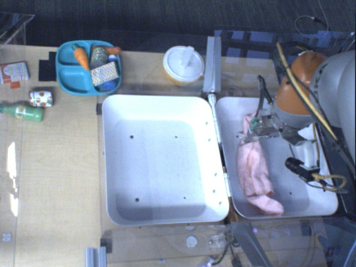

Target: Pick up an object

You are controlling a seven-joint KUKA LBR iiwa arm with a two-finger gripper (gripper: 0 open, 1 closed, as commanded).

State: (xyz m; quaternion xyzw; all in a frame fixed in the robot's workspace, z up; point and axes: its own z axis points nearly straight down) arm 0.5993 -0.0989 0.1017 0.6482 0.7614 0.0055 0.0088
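Wooden bench, 2 white bins: right bin holds 1 pink soft cloth, limp, light; pinch upper fold. Gripper state: cannot tell.

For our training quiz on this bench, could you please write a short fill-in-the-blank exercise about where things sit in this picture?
1. The pink cloth lies in the ____ bin of the two in the camera view.
2. The pincer is at the cloth's ____ end in the camera view.
3. The carrot lies on a ____ divided tray.
4. The green bottle lies on the bench, to the ____ of both bins in the camera view.

Missing words: right; top; blue; left
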